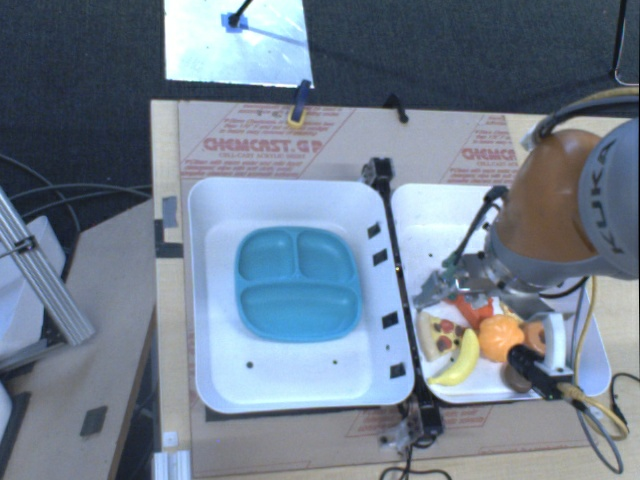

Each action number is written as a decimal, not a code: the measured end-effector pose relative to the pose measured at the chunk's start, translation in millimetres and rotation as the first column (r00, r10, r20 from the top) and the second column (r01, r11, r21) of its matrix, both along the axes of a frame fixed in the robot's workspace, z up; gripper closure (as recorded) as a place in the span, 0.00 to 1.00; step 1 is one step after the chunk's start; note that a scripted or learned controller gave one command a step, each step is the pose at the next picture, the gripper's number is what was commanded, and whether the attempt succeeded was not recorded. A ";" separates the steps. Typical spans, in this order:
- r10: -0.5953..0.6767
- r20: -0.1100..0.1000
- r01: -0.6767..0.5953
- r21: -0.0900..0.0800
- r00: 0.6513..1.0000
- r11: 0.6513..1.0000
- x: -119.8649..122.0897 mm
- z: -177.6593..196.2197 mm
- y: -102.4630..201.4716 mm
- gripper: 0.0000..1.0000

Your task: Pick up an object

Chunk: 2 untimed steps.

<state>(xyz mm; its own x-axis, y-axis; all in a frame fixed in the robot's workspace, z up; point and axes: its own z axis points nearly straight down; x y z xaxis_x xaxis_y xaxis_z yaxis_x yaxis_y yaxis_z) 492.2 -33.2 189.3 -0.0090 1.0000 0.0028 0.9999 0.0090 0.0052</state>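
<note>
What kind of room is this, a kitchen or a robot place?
Probably a robot lab, not a kitchen. A grey and orange arm reaches over two white bins, the food looks like toys, and cables trail across the floor.

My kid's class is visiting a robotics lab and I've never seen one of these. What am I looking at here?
One camera fixed above a bench looks down at a slant. The big grey and orange shape on the right is a robot arm; its gripper hangs low over the right bin. That bin holds toy food: a banana, an orange, a pizza slice and a carrot-like piece. The left bin holds a blue divided plate. I can't tell whether anything is gripped.
</note>
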 end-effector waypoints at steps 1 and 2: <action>0.000 0.004 0.000 -0.003 1.000 1.000 88.0 -4.4 32.6 0.00; -0.002 0.006 0.002 -0.004 1.000 1.000 177.3 -3.6 37.3 0.00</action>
